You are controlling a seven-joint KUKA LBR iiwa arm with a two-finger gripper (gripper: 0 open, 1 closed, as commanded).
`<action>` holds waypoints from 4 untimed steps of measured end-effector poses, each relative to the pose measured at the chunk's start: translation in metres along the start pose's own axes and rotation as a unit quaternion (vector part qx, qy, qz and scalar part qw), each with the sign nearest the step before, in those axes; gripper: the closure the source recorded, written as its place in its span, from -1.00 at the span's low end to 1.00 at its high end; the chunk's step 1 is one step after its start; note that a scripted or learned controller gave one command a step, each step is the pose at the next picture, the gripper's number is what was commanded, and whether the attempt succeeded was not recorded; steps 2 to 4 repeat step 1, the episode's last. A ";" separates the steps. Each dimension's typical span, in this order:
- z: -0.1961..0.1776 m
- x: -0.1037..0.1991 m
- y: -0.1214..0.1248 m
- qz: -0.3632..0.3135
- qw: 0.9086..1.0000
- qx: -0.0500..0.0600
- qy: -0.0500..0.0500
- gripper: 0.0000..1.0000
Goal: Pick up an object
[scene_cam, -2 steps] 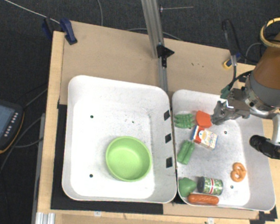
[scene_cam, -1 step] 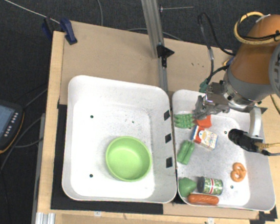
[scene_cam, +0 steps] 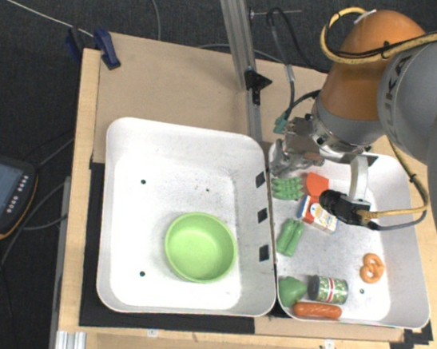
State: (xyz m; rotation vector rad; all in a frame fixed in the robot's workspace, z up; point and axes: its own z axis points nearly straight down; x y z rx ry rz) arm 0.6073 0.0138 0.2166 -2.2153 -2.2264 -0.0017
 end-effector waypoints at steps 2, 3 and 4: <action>0.004 0.046 0.021 0.001 1.000 0.000 0.000 1.00; 0.004 0.046 0.021 0.001 1.000 0.000 0.000 1.00; 0.004 0.046 0.021 0.001 1.000 0.000 0.000 1.00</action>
